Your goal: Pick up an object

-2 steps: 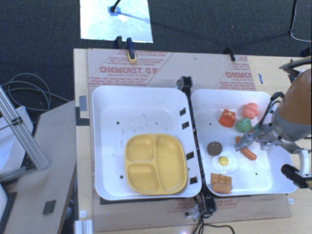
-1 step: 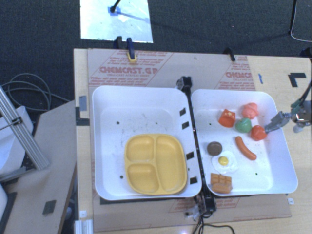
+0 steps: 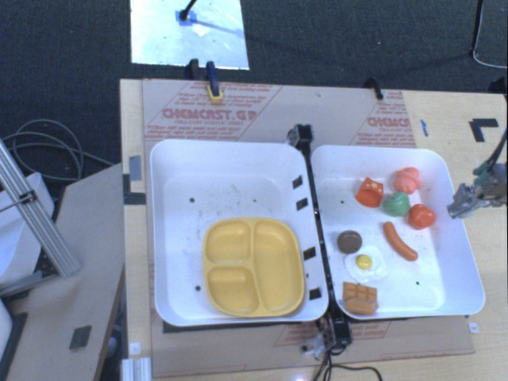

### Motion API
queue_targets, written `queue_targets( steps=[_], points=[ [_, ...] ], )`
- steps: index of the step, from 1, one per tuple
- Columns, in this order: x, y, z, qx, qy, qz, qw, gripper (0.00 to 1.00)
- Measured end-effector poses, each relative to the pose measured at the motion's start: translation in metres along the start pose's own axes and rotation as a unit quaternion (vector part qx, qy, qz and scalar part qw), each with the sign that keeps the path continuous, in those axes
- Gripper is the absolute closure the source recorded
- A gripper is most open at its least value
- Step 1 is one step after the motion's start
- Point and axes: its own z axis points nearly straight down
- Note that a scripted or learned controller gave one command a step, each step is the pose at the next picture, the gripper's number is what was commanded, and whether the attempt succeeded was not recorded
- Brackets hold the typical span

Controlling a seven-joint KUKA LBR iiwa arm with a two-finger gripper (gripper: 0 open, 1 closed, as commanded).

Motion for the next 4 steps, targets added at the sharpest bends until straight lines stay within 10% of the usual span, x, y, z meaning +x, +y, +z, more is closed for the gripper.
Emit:
queue_targets(
  steps=[1, 2, 4],
  points=[
    [0.042, 0.099, 0.043, 0.003, 0.002, -0.002, 1.0000, 1.00],
    [-0.002, 0.027, 0.017, 0.003, 0.000, 0.006, 1.0000, 1.00],
    [0.058, 0.036, 0.062, 0.004, 0.002, 0.000, 1.0000, 1.00]
  ],
)
